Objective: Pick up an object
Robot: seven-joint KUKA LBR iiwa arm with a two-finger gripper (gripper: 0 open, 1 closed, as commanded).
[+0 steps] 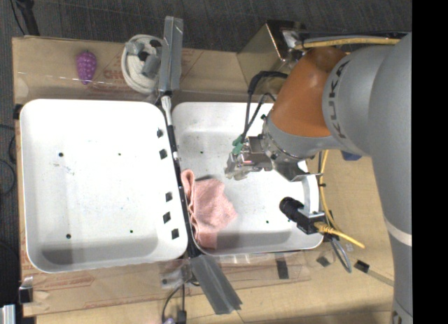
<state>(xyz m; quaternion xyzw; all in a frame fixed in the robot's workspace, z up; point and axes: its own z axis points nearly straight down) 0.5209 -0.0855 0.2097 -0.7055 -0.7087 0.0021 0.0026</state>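
- Two bins side by side: left bin (42, 175), right bin (210, 116).
- Cloth (210, 207) lies in right bin, against its left wall, toward the near edge.
- Gripper (238, 168) over right bin, right of cloth, apart from it.
- Grape-like object (86, 66) and coiled item (140, 60) on the bench behind left bin.

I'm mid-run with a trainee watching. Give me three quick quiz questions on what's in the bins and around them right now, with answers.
1. True or false: the pink cloth lies in the right bin.
2. Which edge of that bin does the cloth lie against?
A. the far edge
B. the edge by the divider between the bins
C. the edge nearest the arm's base
3. Fill in: outside the bins, at the far left of the bench, sits a small ____ object.

Key
1. True.
2. B. The cloth lies along the divider side, toward the near corner, with the claw above the bin floor to its right.
3. Purple.
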